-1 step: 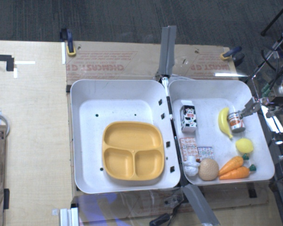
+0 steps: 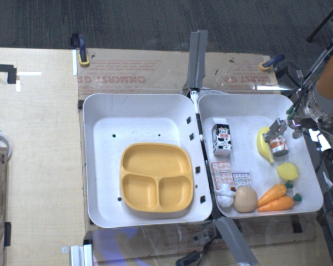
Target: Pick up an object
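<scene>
Your hand (image 2: 277,132) sits low in the right bin (image 2: 250,107), toward its 3 o'clock side, and you cannot tell whether it is spread or pressed together. A small can (image 2: 277,146) with a red label lies right under its tips, against a yellow banana (image 2: 263,144); whether the can is pinched is not clear, so judge the pick as not yet done. What remains is a sure hold and a lift clear of the bin.

Moving outward, a lemon (image 2: 287,171) lies just at 6 o'clock of the can, and two carrots (image 2: 274,198) sit beyond it near the bin's lower rim. At 9 o'clock stands a small milk carton (image 2: 222,139); at 7 o'clock are flat cards (image 2: 231,177) and a brown potato (image 2: 245,199).

The right wall is close at 3 o'clock, leaving little side room. Open floor lies at 12 o'clock. The left bin (image 2: 100,148) holds a yellow divided plate (image 2: 156,177), well apart across the divider.
</scene>
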Robot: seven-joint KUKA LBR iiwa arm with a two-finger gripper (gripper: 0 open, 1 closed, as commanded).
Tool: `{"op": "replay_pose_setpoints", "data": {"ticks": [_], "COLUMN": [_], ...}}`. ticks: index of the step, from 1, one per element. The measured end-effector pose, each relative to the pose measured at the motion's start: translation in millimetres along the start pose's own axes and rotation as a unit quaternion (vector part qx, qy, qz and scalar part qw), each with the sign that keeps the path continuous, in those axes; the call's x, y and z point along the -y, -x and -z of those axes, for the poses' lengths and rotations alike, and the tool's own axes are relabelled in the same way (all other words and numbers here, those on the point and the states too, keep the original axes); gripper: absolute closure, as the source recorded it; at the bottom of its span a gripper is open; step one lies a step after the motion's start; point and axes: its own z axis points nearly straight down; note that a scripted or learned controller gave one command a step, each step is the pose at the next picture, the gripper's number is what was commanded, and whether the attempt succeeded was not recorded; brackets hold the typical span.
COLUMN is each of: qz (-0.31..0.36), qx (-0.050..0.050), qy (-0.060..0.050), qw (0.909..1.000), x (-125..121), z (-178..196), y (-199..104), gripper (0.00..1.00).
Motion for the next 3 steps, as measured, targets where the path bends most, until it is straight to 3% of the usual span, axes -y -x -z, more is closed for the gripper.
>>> {"op": "replay_pose_setpoints", "data": {"ticks": [1,2,3], "qz": [0.015,0.014,0.03], "qx": [-0.003,0.0,0.01], "qy": [0.002,0.004,0.018], "qw": [0.9999,0.9999,0.9993], "x": [-16.7,-17.6,0.6], "z": [-72.1,-61.2,-64.2], "y": [16.8,20.4,-0.4], "gripper": [0.0,1.0,1.0]}}
